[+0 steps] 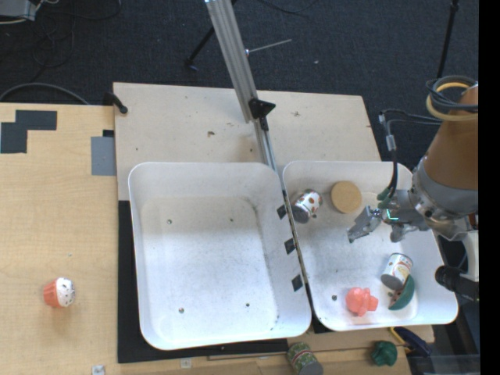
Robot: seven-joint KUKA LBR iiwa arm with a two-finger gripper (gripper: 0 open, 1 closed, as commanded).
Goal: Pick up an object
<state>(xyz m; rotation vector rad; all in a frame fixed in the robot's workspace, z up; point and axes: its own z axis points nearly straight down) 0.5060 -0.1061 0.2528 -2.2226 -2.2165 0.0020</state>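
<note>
- Gripper (364, 226) low over the right bin (328, 276), reached in from the right on the grey arm (449, 174) with its orange band; whether open or closed cannot be told at this size, and nothing seen held in it.
- Just up and to the left of the gripper: a round tan disc (345, 196), lying flat on the bin floor, near but apart.
- Further left, by the bin's left wall: a small white-and-red cup-like object (308, 203), tipped on its side.
- Below and slightly right of the gripper: a small can with a white and orange label (396, 270), tilted, touching a dark green curved piece (405, 294) beneath it.
- Below the gripper, near the bin's front rim: a pink-orange lumpy object (360, 301), just left of the green piece.
- Far to the left of the gripper: the left bin (156, 201), side by side with the right one, black clips along the shared edge.
- Beyond the bins, up and left: an aluminium rail (234, 53) slanting across the pale desk (195, 123).
- Well off to the far left, on the wooden surface: a small red-and-white object (59, 292).
- Below the bins at the front edge: two small dark green items (382, 353), too small to identify.
</note>
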